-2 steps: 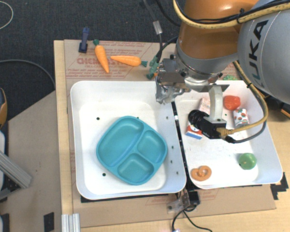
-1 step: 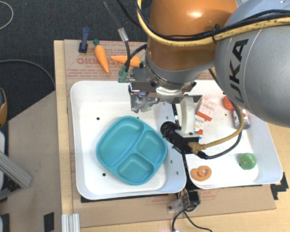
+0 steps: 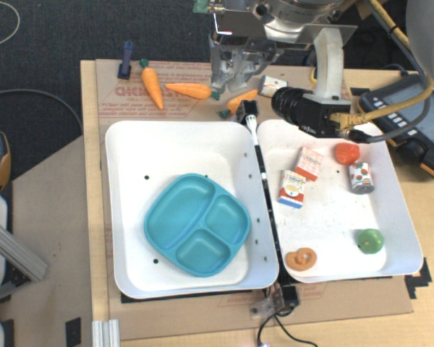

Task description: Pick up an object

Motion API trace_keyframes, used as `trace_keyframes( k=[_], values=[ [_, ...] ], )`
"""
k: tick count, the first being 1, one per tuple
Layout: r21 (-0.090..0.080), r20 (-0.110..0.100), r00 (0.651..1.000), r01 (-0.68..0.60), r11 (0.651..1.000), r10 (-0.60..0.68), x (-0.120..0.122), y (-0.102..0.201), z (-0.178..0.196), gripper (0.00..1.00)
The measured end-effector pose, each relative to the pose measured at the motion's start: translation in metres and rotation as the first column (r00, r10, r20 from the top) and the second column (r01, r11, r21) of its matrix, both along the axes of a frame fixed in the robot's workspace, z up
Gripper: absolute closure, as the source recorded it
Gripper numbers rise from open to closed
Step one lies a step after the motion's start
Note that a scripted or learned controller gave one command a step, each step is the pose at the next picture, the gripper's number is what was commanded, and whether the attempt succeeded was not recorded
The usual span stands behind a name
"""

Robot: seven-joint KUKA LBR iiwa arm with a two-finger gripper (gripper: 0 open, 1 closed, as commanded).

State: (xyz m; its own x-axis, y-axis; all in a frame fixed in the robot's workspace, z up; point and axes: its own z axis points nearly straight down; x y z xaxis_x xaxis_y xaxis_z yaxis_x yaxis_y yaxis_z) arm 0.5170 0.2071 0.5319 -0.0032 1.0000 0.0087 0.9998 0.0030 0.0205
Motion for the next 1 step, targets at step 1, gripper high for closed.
trace_keyframes(
  k=[1],
  values=[
    [-0.008,-0.016,1.0,0.001,1.0,-0.001,0.04,0.0183,0.0031,1.0]
  ],
)
